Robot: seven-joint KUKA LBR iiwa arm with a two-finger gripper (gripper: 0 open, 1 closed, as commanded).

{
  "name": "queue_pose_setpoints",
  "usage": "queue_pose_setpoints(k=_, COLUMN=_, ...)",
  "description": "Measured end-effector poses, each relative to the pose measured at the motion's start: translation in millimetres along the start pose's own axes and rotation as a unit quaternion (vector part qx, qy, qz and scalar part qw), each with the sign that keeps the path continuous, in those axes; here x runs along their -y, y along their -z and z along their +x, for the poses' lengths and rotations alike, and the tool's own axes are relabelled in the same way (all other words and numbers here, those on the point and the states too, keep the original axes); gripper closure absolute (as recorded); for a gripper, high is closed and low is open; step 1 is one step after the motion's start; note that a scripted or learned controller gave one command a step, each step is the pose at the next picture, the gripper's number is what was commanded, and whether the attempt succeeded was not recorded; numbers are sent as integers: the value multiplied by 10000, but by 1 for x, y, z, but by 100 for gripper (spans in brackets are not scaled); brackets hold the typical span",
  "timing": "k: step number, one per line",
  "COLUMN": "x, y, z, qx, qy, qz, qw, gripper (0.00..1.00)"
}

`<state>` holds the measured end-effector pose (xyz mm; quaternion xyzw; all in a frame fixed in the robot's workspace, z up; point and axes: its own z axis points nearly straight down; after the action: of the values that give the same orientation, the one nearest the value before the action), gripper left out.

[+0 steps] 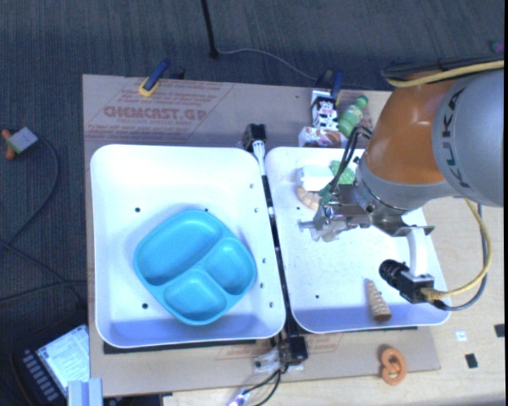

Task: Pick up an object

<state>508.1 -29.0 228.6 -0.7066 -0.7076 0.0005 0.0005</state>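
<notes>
My gripper (324,224) hangs low over the upper middle of the right bin (339,303), its metal fingers pointing left. Just above it lie a white block (311,177) and a tan piece (306,197) near the bin's upper left. A green item (342,172) shows beside the wrist, partly hidden by the arm. A tan cone-shaped object (377,299) lies near the right bin's front edge. A blue three-compartment tray (195,266) rests in the left bin (118,193). I see nothing clearly between the fingers.
Behind the bins stand a small patterned carton (323,115) and a green object (352,115). An orange pretzel-like item (393,364) lies on the board in front. A black camera unit (405,278) hangs from the arm over the right bin.
</notes>
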Motion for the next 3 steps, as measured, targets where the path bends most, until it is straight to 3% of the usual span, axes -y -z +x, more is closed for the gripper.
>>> queue_pose_setpoints(k=1, x=-8, y=4, z=16, qx=-1, qy=-1, qz=2, qw=10000, gripper=100)
queue_pose_setpoints(k=2, x=5, y=-7, z=59, qx=2, qy=1, qz=-1, qw=10000, gripper=100)
queue_pose_setpoints(k=3, x=25, y=-19, z=76, qx=3, qy=-3, qz=6, qw=10000, gripper=100)
